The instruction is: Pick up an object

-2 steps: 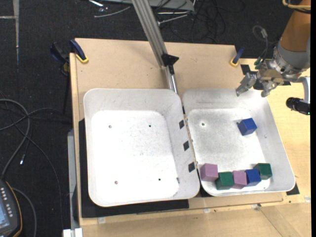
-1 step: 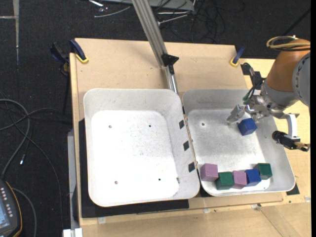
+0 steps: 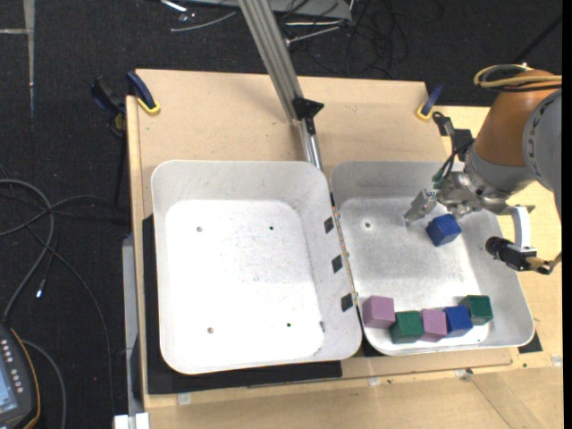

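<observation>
We are looking down on two shallow white bins sitting side by side on a wooden bench (image 3: 375,119). The left bin (image 3: 179,186) is showing bare floor, while the right bin (image 3: 357,186) is carrying all the blocks. Along its near edge a row is lying packed together: a light purple cube (image 3: 380,310), a dark green cube (image 3: 407,326), a second purple cube (image 3: 434,323), a blue cube (image 3: 458,318) and a smaller green cube (image 3: 479,307) (each seems to be touching its neighbour). A slanted metal pole (image 3: 273,47) is crossing the bench from the top down to the gap between the bins, and blue-and-yellow clamps (image 3: 141,92) are gripping the bench's far corners.

The arm (image 3: 523,141) is reaching in from the right over the right bin, well apart from the row. The gripper (image 3: 436,211) is hanging at a slant with its fingers spread a little, and a separate blue cube (image 3: 443,231) is sitting right at the fingertips. We are seeing it touching or just below them, tilted; whether it is truly pinched between the fingers we cannot tell.
</observation>
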Action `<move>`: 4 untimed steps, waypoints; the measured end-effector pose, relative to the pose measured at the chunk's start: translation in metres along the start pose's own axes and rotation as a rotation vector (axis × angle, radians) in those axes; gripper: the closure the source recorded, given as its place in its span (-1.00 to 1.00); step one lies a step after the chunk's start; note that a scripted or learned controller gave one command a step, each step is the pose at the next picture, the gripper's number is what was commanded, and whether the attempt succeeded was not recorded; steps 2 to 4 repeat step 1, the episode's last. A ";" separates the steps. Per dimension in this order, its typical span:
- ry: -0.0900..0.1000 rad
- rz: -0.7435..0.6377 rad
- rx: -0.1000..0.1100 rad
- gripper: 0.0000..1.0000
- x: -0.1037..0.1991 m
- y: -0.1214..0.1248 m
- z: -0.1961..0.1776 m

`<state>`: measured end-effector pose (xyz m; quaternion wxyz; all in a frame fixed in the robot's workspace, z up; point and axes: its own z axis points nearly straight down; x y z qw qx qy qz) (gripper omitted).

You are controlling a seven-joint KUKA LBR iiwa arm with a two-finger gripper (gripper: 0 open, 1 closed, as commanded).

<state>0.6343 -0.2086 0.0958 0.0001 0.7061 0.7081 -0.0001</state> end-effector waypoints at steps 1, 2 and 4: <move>-0.001 0.004 0.002 -1.00 -0.010 -0.027 0.000; -0.001 0.004 0.002 -1.00 -0.010 -0.027 0.000; -0.001 0.004 0.002 -1.00 -0.010 -0.027 0.000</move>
